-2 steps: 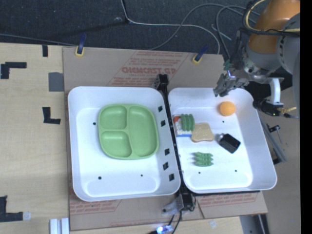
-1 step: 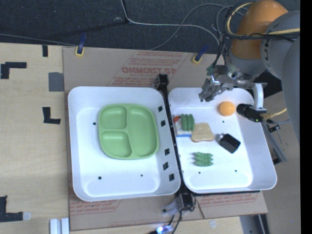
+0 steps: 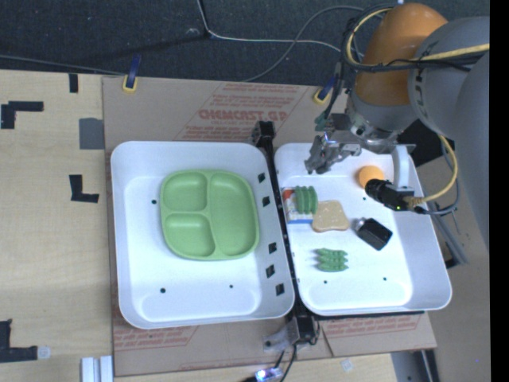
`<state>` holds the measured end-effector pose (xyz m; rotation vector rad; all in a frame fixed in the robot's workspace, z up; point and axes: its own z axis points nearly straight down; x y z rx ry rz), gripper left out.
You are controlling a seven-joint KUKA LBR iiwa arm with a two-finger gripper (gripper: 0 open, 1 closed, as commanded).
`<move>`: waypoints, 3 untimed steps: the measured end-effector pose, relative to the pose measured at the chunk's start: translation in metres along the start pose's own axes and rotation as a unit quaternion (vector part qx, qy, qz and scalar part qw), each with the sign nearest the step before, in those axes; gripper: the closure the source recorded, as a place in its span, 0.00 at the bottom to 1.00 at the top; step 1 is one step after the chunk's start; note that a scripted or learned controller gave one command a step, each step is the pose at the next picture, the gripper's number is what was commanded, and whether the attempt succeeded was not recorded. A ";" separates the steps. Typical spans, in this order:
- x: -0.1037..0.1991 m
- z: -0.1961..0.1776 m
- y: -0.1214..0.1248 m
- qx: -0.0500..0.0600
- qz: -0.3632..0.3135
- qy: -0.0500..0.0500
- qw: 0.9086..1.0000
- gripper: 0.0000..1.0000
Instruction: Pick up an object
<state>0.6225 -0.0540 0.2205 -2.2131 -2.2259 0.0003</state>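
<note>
My claw (image 3: 320,159) hangs over the right bin's (image 3: 413,281) far corner — open or closed, I cannot tell. The toast slice (image 3: 330,216), green pod (image 3: 331,259) and orange ball (image 3: 368,174) lie below.
</note>
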 end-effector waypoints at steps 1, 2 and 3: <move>0.050 -0.011 -0.022 0.000 0.000 0.000 1.000 1.00; 0.100 -0.005 -0.032 0.000 0.000 0.000 1.000 1.00; 0.139 0.003 -0.054 0.001 0.001 -0.001 1.000 1.00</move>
